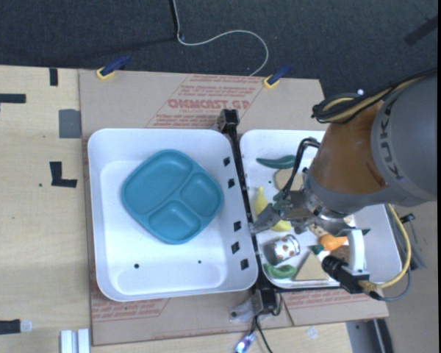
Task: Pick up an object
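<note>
The left bin (pixel 103 197) sits on a cardboard sheet (pixel 206 101) printed with red lettering. In it lies a blue divided plate (pixel 172 195), turned so its corners point roughly to twelve, three, six and nine o'clock, resting toward the bin's upper half. At six o'clock from the plate the bin floor is plain white with a couple of small dark specks.

A black divider (pixel 239 197) with clips runs between the two bins.

The right bin (pixel 397 248) holds a loose clutter of small objects, crowded into its left half. A green curved piece (pixel 277 161) lies near the bin's top, at about eleven o'clock from the wrist. A yellow object (pixel 261 199) lies just beside the divider. At about six o'clock from it is a shiny round silvery object (pixel 284 249), with a green piece (pixel 279 271) touching its lower edge. An orange object (pixel 332 240) lies at three o'clock from the silvery one.

The gripper (pixel 294 215) hangs low over this clutter, just above the silvery object and close to the yellow one. Whether its grasp is open or closed I cannot tell; the wrist hides it.

The grey arm with its orange band (pixel 345 160) enters from three o'clock
</note>
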Action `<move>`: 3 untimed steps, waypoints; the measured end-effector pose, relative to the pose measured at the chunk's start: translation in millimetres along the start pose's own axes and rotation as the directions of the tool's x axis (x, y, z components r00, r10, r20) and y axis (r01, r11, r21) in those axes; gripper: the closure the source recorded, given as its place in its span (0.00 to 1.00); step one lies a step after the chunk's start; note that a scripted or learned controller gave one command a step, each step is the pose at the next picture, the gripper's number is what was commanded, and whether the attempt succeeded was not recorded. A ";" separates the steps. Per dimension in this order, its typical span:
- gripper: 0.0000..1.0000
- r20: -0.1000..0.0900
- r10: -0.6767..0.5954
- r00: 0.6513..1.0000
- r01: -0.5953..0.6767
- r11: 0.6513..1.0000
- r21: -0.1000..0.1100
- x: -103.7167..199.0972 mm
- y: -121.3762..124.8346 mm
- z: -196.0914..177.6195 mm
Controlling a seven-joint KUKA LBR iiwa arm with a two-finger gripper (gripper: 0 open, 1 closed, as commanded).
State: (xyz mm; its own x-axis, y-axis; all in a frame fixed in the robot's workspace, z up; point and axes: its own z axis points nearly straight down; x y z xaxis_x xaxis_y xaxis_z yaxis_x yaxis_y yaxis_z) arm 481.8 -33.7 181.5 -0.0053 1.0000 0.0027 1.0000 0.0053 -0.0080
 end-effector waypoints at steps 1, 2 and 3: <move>1.00 0.001 0.003 1.000 -0.003 1.000 -0.003 -2.8 0.7 -11.6; 1.00 0.003 0.003 1.000 -0.003 1.000 -0.017 -8.7 2.0 -116.4; 1.00 0.001 -0.006 1.000 0.006 1.000 -0.007 89.4 0.9 -118.9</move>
State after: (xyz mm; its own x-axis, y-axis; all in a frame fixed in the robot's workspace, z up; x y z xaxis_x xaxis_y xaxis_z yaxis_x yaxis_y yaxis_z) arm 483.2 55.4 300.7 -0.0111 0.9999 0.0017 0.9999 0.0111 -0.0014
